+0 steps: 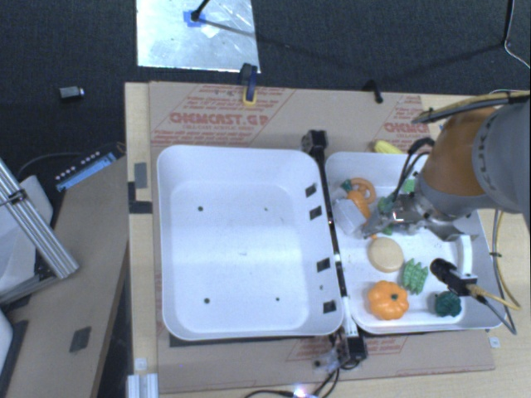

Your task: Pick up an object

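Smooth glossy white plastic bins [241, 172], matt brown cardboard sheet [224, 114] beneath, shiny metal plate [166, 23]

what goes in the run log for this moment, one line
arm: over right bin | gripper: low, near orange ring | pumpkin, cream disc: untouched | left bin: beside it

Orange pumpkin [387, 299] – upright (right bin [358, 315], front).

A brown cardboard sheet [224, 110] covers the desk [75, 247]. A yellow and blue clamp [248, 84] grips its far edge, near a shiny foil square [199, 23].
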{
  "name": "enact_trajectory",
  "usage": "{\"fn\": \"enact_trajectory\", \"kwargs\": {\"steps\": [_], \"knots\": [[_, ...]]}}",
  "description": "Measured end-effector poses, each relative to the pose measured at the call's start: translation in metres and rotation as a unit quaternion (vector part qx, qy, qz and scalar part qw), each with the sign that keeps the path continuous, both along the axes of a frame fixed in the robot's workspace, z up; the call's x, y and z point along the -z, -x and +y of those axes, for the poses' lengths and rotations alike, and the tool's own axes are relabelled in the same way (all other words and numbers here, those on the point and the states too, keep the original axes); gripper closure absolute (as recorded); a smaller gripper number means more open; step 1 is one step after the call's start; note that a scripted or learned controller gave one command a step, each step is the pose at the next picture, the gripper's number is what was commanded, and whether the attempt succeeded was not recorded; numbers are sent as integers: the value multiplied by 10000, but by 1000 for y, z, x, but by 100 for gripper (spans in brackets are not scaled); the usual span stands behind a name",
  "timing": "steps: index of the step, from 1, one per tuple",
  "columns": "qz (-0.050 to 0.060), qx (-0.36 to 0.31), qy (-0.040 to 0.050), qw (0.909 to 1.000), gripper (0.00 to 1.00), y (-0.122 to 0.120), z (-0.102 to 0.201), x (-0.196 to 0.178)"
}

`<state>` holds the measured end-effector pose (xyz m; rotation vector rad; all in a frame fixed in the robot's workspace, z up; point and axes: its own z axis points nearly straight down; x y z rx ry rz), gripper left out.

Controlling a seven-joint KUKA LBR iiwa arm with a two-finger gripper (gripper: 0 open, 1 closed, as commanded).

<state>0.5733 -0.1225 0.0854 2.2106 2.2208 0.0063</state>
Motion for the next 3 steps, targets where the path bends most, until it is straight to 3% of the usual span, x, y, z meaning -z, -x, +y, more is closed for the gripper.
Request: {"fn": "enact_trajectory", "kwargs": {"steps": [1, 2, 3], "knots": [[16, 1, -11, 10000, 100, 3, 1, -11], [-18, -56, -36, 10000, 100, -19, 107, -105], [-64, -31, -32, 10000, 100, -26, 172, -342]]}}
